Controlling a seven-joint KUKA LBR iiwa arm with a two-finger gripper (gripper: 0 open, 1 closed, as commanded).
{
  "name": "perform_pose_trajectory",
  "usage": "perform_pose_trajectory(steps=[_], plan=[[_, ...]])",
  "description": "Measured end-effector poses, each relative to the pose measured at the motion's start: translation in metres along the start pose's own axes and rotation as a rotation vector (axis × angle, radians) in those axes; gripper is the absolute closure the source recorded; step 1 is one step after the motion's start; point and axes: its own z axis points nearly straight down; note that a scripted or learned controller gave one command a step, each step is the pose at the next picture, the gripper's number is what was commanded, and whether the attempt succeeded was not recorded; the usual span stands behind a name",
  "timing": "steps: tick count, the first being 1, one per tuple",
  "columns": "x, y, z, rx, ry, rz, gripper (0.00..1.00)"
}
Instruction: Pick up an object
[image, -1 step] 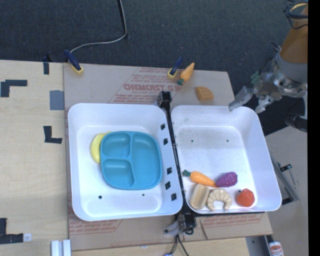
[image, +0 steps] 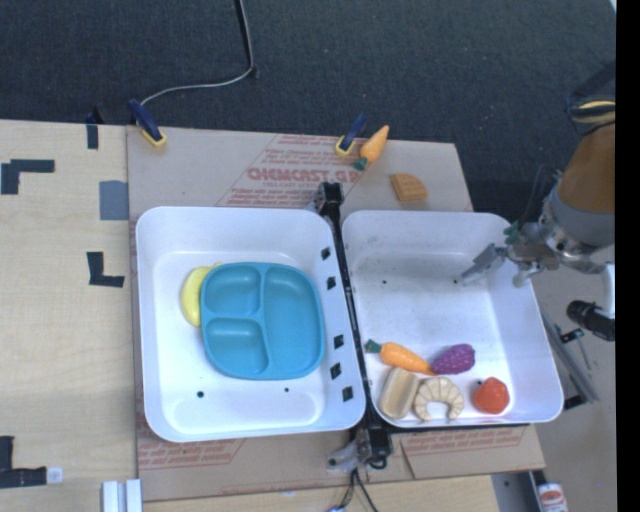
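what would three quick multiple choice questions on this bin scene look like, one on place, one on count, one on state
1. Where does the blue divided plate lie?
A. left bin
B. right bin
C. on the cardboard

2. How many items sit in the right bin?
A. two
B. five
C. eight

3. Where is the gripper?
A. above the right bin's upper right part
C. over the blue plate
B. pressed on the croissant

Answers: 1 A, the plate rests in the left bin beside a yellow item. 2 B, carrot, purple grapes, bread roll, croissant, tomato. 3 A, it is far from the food.
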Motion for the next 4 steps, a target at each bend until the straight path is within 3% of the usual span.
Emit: perform_pose_trajectory(steps=[1, 2, 3, 4], plan=[[0.026, -0.069, 0.001, -0.002, 0.001, -0.001, 0.00], [0.057, -0.099, 0.087, -0.005, 0.001, -0.001, 0.00], [0.057, -0.097, 0.077, -0.010, -0.001, -0.001, 1.00], [0.107, -0.081, 0.011, -0.003, 0.001, -0.003, 1.00]])
